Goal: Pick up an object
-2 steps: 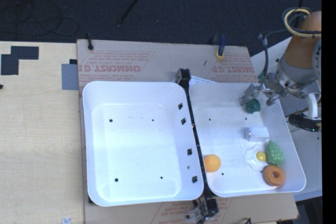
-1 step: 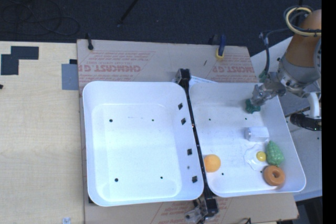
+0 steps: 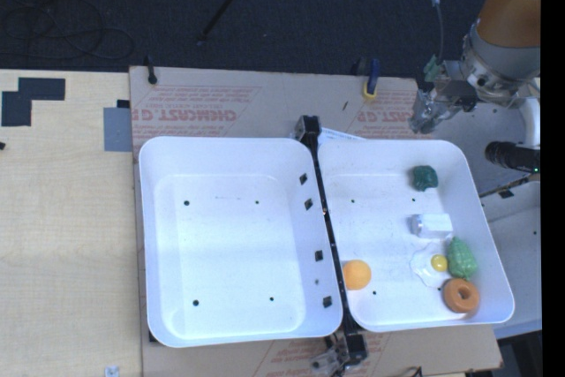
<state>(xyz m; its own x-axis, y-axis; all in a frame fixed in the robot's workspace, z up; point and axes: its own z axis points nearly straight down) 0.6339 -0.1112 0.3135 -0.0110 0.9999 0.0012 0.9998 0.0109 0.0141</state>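
— Where does your two-finger gripper (image 3: pixel 425 115) sit?
— Upper right, above the right white bin (image 3: pixel 388 156); whether it's parted or closed, I can't tell.
— Nearest target?
— The dark green lumpy object (image 3: pixel 425 178), just below, unheld.

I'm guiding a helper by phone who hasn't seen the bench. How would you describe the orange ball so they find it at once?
Start at the right-hand bin of the two white ones. Go to its near left corner, beside the black divider between the bins. The orange ball lies there alone, plain and round, apart from the ring-shaped brown doughnut clustered with other items on the bin's right side.
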